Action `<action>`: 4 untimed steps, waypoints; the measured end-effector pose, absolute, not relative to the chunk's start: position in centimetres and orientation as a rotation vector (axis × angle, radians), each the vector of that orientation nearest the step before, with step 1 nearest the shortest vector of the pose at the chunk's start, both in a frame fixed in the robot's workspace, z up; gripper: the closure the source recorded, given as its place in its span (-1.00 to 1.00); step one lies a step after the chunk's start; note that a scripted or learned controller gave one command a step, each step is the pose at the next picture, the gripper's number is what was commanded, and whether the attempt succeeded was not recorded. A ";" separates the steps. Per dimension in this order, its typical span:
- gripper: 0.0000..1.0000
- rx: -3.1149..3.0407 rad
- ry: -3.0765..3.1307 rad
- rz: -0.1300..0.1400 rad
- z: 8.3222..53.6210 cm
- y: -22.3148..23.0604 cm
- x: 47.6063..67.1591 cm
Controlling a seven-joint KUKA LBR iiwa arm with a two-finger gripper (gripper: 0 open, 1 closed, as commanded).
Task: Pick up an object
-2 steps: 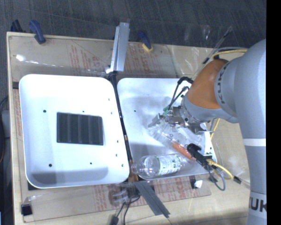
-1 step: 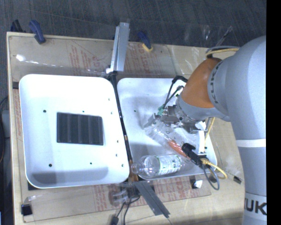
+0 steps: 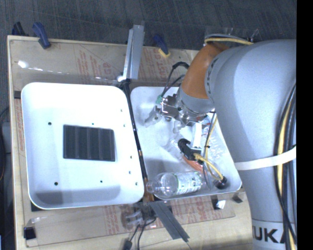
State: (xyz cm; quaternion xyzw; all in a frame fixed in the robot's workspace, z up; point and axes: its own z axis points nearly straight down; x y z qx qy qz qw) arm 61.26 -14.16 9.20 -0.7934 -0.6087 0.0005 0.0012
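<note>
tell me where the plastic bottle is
In the camera view, the bottle lies on its side in the right bin, against its near wall, close to the left bin.

The arm [image 3: 255,119] reaches leftward, wrist [image 3: 197,87] bent, jaws held low.

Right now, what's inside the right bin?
A clear plastic bottle lies along the right bin's near wall. The arm and tool cover much of the floor, so anything beneath them is hidden.
</note>
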 end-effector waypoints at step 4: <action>-1.00 -1.969 -2.490 -0.034 10.4 -20.4 51.1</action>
